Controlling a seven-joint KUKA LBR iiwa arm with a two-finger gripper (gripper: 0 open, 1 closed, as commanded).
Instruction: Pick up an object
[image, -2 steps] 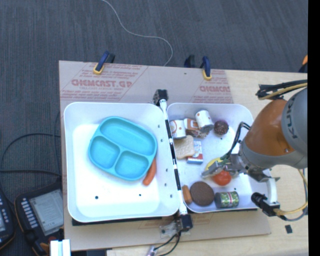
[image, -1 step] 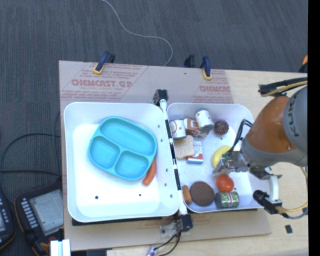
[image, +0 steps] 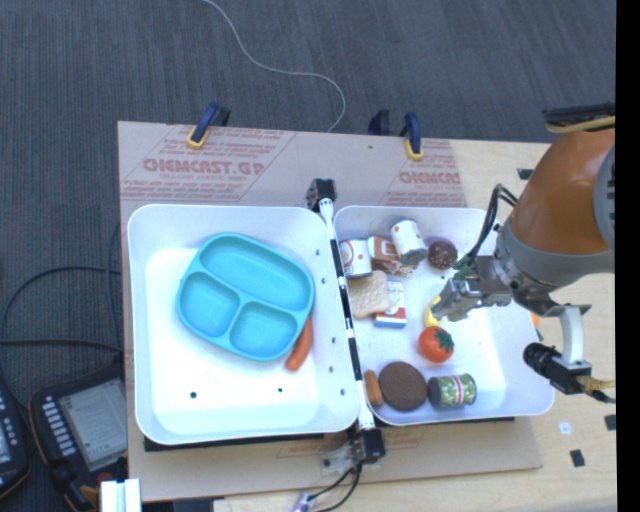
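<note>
My gripper (image: 452, 300) hangs over the middle of the right bin (image: 500, 400), just above a red tomato (image: 436, 344) and a small yellow piece (image: 430, 319). Nothing visible is held in it. Several toy foods lie in that bin: a brown round cookie (image: 403, 385), a green-labelled can (image: 452, 390), a slice of toast (image: 369, 295), a white cup (image: 406, 238), a dark plum (image: 442, 253) and a small red-and-white packet (image: 392, 318).
The left bin (image: 165, 400) holds a blue divided plate (image: 245, 295) with an orange carrot (image: 300, 347) at its right edge. A sausage (image: 372, 387) lies by the divider between the bins. The orange-banded arm (image: 560, 205) covers the right bin's right side.
</note>
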